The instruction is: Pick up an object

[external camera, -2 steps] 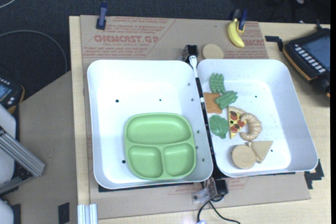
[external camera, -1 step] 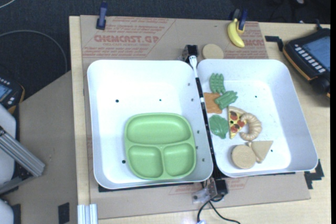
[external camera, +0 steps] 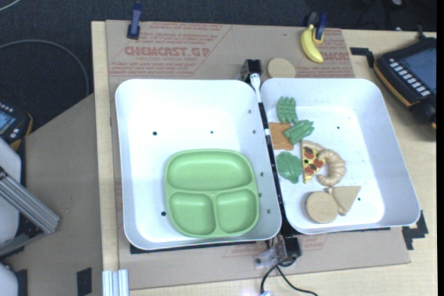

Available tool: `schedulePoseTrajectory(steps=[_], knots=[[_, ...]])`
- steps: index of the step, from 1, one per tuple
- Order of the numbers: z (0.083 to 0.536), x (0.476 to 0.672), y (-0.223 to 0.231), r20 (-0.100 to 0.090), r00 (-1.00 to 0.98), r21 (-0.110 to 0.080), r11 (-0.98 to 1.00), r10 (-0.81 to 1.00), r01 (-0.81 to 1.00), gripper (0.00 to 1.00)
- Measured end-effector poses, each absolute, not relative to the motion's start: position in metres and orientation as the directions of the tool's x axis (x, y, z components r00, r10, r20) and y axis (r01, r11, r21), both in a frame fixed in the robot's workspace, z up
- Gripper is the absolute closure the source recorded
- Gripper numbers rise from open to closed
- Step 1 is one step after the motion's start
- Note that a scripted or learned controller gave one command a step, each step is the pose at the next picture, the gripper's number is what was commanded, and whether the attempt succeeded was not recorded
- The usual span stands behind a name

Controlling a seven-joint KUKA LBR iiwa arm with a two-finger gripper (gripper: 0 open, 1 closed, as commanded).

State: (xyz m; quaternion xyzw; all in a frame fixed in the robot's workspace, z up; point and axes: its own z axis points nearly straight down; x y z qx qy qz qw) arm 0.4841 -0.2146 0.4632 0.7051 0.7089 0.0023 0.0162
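stage: pick not begun | gripper: state cannot be told | candidates: small toy food pieces clustered loose along right shallow white bin's left side, reachable | left shallow white bin: green three-compartment plastic plate, likely drop spot | yellow toy banana lies on surface behind bins

Even overhead light, soft shadows, slightly soft focus throughout.

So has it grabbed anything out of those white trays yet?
Nothing looks picked yet. The toy foods, such as the pizza slice, pretzel and round cookie, all lie in the right bin; the green divided plate sits in the left bin. The whole pick remains.
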Motion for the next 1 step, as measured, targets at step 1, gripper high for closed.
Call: schedulePoseTrajectory(steps=[1], knots=[[0.474, 0.4848, -0.2148, -0.022, -0.006, 0.03, 0.007, 1.0, 1.0, 1.0]])
